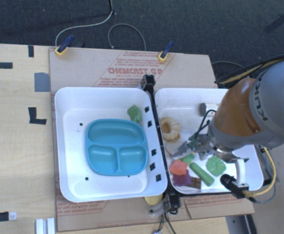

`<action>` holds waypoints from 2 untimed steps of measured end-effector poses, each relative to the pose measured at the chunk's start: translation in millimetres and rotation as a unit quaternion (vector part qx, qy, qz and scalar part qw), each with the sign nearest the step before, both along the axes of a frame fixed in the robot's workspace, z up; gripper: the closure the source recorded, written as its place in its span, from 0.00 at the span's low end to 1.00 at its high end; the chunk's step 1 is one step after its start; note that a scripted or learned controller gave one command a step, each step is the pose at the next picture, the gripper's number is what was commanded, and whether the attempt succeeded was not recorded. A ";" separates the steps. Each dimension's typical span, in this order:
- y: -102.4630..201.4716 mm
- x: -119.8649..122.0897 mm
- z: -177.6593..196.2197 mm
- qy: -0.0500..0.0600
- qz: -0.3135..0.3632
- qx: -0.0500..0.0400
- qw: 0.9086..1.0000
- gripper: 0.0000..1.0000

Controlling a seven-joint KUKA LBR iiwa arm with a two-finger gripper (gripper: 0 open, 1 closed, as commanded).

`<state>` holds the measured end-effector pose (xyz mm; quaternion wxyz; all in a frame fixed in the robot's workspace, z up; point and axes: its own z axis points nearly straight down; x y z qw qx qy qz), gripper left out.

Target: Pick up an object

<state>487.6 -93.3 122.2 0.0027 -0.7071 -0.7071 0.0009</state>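
My gripper [191, 147] hangs low over the middle of the right bin [185, 97], under the grey arm with its orange band [236, 112]. Just left of it lies a beige ring-shaped piece [170, 128]. Below it, close together, are a small green piece [187, 158], an orange-red piece [178, 167], a green stick [201, 174] and a round green piece [215, 166]. A purple piece [181, 180] and a brown one [196, 183] lie by the front wall. The arm hides what is directly under the gripper.
The left bin [66, 130] holds a blue divided plate [116, 147] and a green crumpled piece [135, 113] near its right wall. A dark divider with clips [153, 135] runs between the bins. A white object [209, 108] lies at the right bin's back.
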 end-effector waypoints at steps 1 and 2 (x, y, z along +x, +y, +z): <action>-8.9 15.9 -38.8 0.000 0.000 -0.001 1.000 0.00; -10.3 17.5 -25.5 -0.005 -0.001 -0.003 1.000 1.00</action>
